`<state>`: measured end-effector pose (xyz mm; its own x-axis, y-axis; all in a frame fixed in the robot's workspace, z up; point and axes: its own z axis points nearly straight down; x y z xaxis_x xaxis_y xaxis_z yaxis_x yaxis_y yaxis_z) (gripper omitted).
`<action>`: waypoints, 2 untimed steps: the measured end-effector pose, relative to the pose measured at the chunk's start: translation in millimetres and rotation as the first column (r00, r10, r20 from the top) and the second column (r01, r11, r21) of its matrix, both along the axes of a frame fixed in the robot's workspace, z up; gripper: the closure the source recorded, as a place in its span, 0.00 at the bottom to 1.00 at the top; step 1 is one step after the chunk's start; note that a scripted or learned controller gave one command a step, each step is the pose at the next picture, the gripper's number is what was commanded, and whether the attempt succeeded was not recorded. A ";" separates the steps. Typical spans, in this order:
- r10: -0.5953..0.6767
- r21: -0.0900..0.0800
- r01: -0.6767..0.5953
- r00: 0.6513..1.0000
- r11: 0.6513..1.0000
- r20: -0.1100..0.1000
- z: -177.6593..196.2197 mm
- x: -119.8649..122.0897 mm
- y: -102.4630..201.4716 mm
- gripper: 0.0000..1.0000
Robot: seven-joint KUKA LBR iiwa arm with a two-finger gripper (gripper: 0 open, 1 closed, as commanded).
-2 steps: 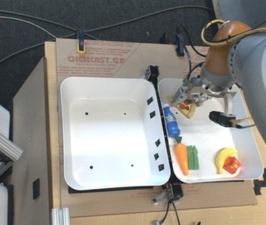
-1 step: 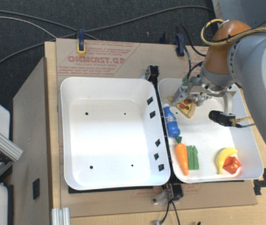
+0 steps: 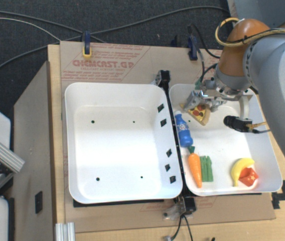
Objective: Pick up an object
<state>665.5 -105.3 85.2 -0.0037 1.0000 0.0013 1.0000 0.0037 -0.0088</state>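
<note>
Honestly can't tell if the jaws are apart or closed here; the gripper is too jumbled from this angle. It's sitting low in the right bin, up and to the right of the blue bottle. Right under it is a little pizza slice toy, also just up-right of the bottle and touching or nearly touching the gripper. No idea if it's actually clamped.

Below the bottle, near its bottom end, there's a carrot with a green piece just beside it. Well off to the bottle's lower right is a yellow banana with a red piece against it. The bottle lies along the bin's left wall, and the left bin is just past that.
</note>
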 end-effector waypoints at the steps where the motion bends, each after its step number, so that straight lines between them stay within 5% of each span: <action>1: -0.001 -0.002 0.001 1.000 1.000 0.000 0.2 -0.1 0.9 0.00; 2: -0.004 -0.001 0.004 1.000 1.000 0.006 0.5 -3.1 -2.0 0.00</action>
<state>662.4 -107.3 85.7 0.0000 1.0000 0.0004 1.0000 0.0000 -0.0025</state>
